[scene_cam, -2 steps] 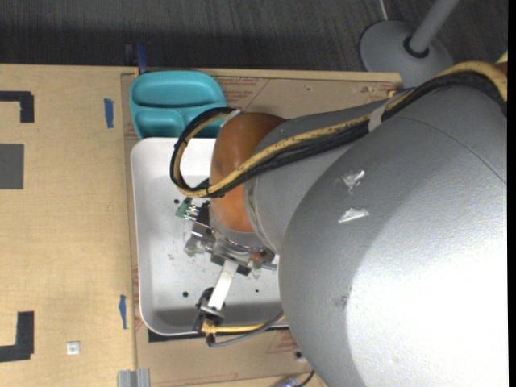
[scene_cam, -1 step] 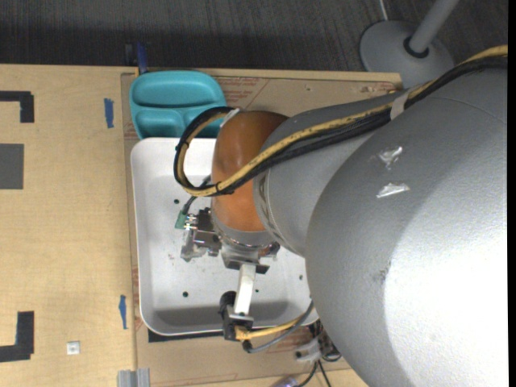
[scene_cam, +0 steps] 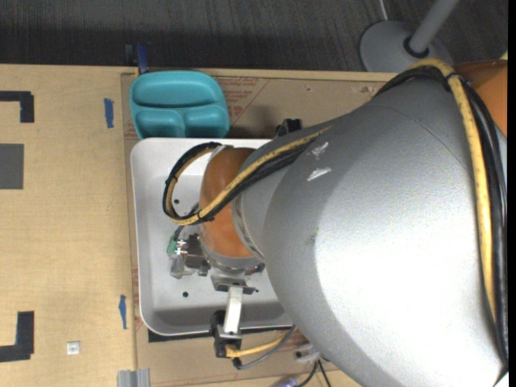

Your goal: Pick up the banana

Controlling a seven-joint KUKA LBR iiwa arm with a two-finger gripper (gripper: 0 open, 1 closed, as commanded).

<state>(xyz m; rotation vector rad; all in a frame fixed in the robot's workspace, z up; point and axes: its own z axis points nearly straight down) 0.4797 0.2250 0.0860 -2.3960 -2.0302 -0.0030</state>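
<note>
My grey arm (scene_cam: 371, 216) fills the right and middle of the camera view and reaches down into the left white bin (scene_cam: 153, 216). Its orange band (scene_cam: 219, 204) sits over the bin's middle, with a yellow-and-black cable (scene_cam: 173, 188) looping beside it. Below the band, the gripper assembly (scene_cam: 187, 258) hangs low over the bin floor near the front left. The wrist hides what lies beneath it. The arm covers the right part of this bin and everything further right.
A teal divided tray (scene_cam: 179, 103) stands just behind the bin's far edge. Brown cardboard bench (scene_cam: 64, 216) with black and blue tape marks spreads to the left. A grey stand base (scene_cam: 391, 47) sits on the floor at the back right.
</note>
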